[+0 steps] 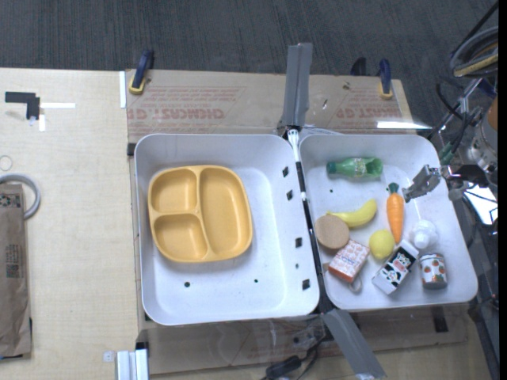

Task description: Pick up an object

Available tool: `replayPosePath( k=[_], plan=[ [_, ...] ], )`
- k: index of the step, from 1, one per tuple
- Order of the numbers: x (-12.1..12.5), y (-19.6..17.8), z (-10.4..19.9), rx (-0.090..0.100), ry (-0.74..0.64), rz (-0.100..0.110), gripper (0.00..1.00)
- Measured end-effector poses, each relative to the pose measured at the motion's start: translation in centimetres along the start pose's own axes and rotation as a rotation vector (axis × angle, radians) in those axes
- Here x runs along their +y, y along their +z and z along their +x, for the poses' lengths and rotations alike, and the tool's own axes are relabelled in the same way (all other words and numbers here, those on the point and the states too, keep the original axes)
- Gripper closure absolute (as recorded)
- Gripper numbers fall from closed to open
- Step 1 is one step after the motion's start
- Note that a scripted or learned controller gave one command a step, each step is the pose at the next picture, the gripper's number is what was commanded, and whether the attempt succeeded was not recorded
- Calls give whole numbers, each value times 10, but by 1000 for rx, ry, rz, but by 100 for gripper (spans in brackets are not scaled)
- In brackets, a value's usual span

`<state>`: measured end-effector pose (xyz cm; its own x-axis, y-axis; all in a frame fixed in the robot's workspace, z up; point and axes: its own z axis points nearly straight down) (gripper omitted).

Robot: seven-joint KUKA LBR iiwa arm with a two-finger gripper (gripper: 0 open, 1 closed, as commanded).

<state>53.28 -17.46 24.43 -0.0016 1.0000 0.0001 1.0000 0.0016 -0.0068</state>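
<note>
Now | claw near right bin rim; beside carrot

Yellow divided plate; green bottle; orange carrot; yellow banana; black-and-white cow-patterned carton; both bins white.

Open floor in right bin along top and far-right edge; carrot, banana, lemon, carton packed tight below.
</note>
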Motion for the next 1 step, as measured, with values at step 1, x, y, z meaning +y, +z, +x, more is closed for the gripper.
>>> replayPosePath(
  k=[1],
  plan=[
    [30, 116, -44, 0, -96, -2, 0]
  ],
)
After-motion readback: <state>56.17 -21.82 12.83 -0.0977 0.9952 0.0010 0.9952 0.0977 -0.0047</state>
